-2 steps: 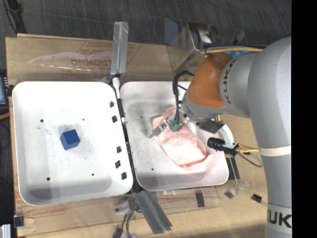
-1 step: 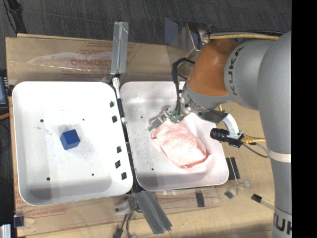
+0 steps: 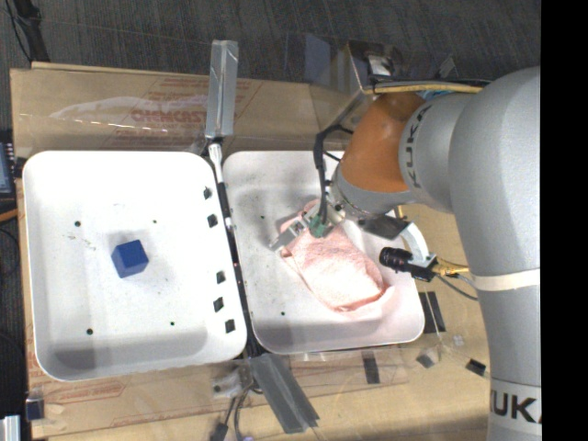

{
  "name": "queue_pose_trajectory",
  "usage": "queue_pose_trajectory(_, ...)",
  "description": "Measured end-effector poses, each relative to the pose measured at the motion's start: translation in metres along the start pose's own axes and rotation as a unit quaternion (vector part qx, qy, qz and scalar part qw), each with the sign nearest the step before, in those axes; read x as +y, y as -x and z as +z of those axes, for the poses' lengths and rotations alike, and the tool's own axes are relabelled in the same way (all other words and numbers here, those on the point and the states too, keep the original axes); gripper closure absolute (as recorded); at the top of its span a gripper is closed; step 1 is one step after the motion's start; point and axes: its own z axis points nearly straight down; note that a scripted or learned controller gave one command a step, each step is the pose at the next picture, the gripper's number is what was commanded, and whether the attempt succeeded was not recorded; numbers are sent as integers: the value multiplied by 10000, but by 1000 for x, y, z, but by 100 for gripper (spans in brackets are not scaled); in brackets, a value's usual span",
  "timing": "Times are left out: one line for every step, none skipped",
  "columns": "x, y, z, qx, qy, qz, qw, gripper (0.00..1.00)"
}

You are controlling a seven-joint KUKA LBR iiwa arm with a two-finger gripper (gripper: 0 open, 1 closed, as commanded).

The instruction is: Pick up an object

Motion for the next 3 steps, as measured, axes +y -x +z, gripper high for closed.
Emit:
queue_pose_trajectory(1,0,-10,-2,-2,-8,10000,100)
queue_pose_trajectory(53,-58,-125,7,-9,740,9973,100)
queue_pose_trajectory(53,-58,-124,9,-12,741,9972,0)
